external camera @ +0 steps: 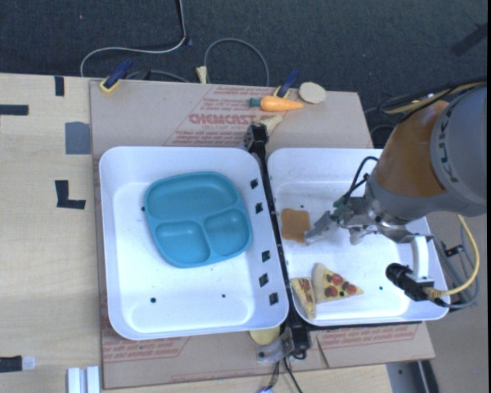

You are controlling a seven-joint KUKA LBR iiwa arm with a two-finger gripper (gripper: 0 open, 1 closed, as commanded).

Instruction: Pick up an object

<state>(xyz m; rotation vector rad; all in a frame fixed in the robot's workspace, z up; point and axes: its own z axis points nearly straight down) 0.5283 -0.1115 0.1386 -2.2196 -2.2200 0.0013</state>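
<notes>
The gripper [323,228] reaches leftward over the right bin [311,169], low above its floor, with its metal fingers [317,234] pointing at a brown square piece [295,224] that lies flat near the bin's left wall. The fingertips end just beside the piece's right edge, perhaps touching it, and nothing is visibly held between them; how far apart the fingers stand cannot be told from this slant. Behind the gripper the arm [430,158], grey with an orange band, comes in from the right and covers the bin's upper right part. Nearer the front of the same bin lies a pizza slice [334,284], its tip pointing right, and just beside it to the left, against the bin's front left corner, a pale bread-like piece [303,295]. The left bin [119,244] holds a blue divided plate [199,218], lying flat a little above the bin's middle. Both bins sit on a cardboard sheet [168,113]. On that sheet beyond the bins lie a toy carrot [280,103] and a small tan disc [312,93], close together.
</notes>
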